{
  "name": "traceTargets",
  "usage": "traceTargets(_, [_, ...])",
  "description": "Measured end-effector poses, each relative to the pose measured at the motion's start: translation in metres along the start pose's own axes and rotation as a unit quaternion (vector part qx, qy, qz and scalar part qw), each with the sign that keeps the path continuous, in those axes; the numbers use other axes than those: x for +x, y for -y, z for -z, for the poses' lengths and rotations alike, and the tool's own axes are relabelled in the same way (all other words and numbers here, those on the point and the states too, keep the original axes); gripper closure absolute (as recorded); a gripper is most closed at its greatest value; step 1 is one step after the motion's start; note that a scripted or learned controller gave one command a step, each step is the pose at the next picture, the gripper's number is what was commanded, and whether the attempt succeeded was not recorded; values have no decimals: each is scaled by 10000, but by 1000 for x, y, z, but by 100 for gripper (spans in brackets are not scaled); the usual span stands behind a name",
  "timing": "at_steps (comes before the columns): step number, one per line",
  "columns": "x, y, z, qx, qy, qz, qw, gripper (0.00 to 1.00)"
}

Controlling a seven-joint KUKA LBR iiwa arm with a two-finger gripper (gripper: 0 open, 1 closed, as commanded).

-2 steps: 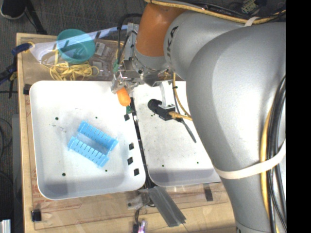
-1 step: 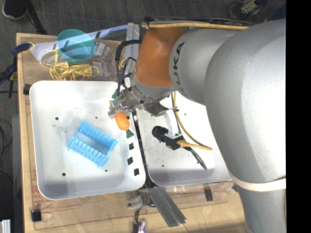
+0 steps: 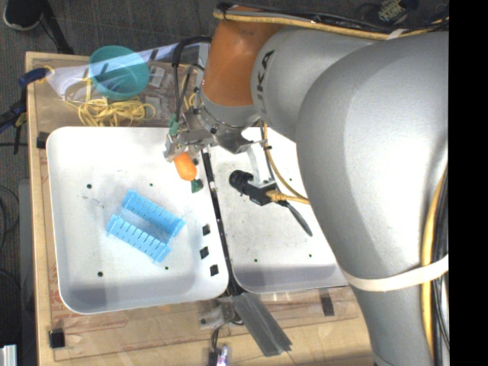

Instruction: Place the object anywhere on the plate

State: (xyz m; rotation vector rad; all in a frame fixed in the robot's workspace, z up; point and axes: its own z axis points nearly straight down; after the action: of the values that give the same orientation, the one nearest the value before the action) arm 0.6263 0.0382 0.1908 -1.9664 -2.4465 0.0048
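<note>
My gripper [image 3: 183, 152] hangs over the right part of the left bin [image 3: 76, 280], close to the ridge between the two bins. A small orange object [image 3: 185, 167] sits between its fingertips and is lifted off the bin floor. A blue ribbed plate-like rack [image 3: 145, 226] lies flat in the middle of the left bin, below and to the left of the gripper and apart from it. The grey arm with its orange band [image 3: 232, 59] covers most of the right bin [image 3: 282, 277].
A teal cup [image 3: 118, 71] and a tangle of yellow cord [image 3: 110, 111] lie on the bench beyond the left bin. A black plug with its cable [image 3: 252, 187] juts from the wrist over the right bin. Small black clips [image 3: 206, 250] line the ridge between the bins.
</note>
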Motion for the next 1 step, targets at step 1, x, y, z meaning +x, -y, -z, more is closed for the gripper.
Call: traceTargets(1, [15,52,3,1,-1,608,9982,100])
